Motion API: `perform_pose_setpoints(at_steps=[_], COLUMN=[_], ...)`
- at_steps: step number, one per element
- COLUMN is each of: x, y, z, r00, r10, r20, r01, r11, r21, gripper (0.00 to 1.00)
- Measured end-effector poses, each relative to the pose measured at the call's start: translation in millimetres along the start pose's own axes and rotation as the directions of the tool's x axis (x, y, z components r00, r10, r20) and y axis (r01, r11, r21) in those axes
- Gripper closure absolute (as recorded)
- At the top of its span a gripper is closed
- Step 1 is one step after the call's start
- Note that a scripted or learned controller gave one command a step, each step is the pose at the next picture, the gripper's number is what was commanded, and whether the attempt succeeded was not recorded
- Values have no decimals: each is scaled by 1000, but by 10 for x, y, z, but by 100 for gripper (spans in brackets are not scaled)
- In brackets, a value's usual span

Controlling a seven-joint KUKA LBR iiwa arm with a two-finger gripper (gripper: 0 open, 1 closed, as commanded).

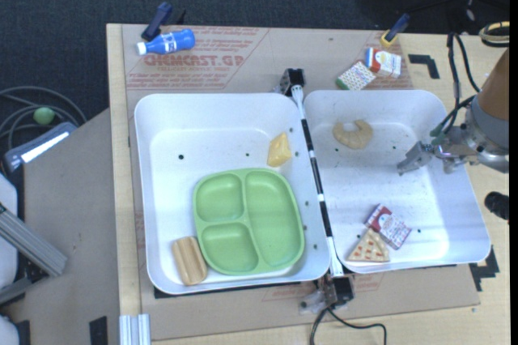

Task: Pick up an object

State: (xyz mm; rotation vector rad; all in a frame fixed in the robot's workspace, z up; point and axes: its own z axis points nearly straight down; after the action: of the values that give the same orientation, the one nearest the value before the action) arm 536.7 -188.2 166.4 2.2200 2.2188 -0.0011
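Red print on bench (202,60), partly legible "CAST.GR"

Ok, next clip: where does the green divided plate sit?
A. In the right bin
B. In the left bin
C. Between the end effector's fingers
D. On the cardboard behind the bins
B. The green divided plate lies flat in the left bin, between a tan bread-like piece and a yellow wedge; the end effector is over the right bin.
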Motion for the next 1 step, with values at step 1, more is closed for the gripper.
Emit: perform_pose_setpoints(at_steps=[1], x=[867], y=[781], z=[269], r00=[1000], r10=[-3], r20=[-3], r01=[3], r11=[1000], r21=[0], gripper=[0])
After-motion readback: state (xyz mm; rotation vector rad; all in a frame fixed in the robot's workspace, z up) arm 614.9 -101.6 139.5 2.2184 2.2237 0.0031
